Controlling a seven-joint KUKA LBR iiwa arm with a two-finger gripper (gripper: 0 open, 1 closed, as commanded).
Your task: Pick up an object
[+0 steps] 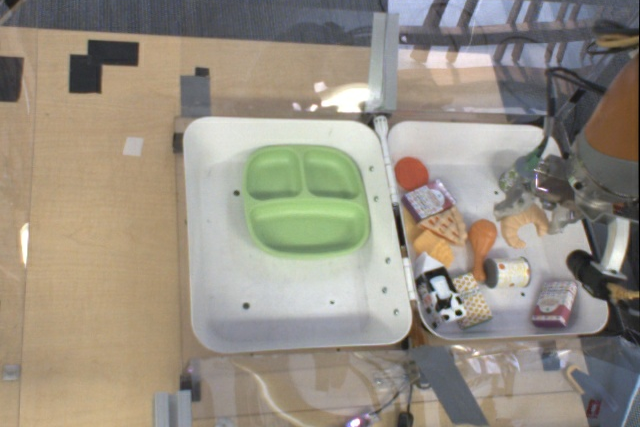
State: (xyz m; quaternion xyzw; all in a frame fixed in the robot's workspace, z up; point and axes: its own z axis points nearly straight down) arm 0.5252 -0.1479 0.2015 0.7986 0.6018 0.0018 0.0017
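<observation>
The right bin [470, 137] holds several small items. A red tomato-like ball [411, 172] lies at its left, with a purple packet [428, 200] and an orange wedge-shaped cracker [441, 233] below it. An orange carrot-like piece [483, 242] and a small white can [511, 273] lie mid-bin. A dark red box [554, 304] sits at the front right, and a black-and-white toy [438, 296] beside a checkered piece [473, 303] at the front left. My gripper [527, 189] hangs low over the right side of this bin, just above a tan curved piece [518, 230].
The left bin [215, 235] bears a green divided plate [304, 199]. A raised divider [390, 215] separates the two bins. The arm's orange band [612, 125] and dark cables rise at the right edge. Wooden bench surface lies to the left.
</observation>
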